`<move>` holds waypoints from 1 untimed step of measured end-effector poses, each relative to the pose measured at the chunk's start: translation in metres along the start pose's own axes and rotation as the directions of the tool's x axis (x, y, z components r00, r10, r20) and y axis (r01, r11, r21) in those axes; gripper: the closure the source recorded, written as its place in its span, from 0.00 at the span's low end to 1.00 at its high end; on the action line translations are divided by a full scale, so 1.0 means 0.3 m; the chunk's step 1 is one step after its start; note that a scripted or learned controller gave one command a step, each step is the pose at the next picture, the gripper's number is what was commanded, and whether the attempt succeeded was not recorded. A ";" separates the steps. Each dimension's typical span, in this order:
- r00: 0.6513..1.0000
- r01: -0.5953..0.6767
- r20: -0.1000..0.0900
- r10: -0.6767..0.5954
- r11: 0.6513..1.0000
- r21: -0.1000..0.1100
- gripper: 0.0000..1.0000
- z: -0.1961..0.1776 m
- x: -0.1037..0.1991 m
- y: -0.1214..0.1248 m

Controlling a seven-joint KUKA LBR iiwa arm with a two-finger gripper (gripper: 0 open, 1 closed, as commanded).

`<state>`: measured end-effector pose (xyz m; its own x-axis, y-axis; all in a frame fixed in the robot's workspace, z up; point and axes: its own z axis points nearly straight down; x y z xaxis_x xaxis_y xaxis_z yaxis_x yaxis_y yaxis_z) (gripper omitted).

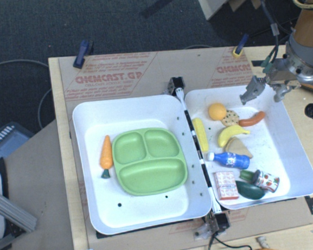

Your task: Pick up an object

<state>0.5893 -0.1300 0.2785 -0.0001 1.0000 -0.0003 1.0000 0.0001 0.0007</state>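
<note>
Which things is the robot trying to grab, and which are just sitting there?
For the job: gripper, orange ball, sausage, banana, blue bottle, all in the right bin.

Just lying about: green tray, carrot, blue clamp.

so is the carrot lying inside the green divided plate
No, the carrot lies on the left bin's floor, beside the green divided plate.

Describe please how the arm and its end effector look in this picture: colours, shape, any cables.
The arm is grey, rounded and thick, with an orange band just above the wrist. The wrist section is metallic silver. Dark cables, one with a green part, run along it near the wrist. The end effector is grey, with two slim fingers pointing out from a compact body.
</note>
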 end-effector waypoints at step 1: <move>1.000 0.000 -0.001 0.000 1.000 0.003 0.00 0.440 0.113 -0.030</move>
<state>0.5803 -0.0960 0.1463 -0.0002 1.0000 0.0007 1.0000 0.0002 -0.0024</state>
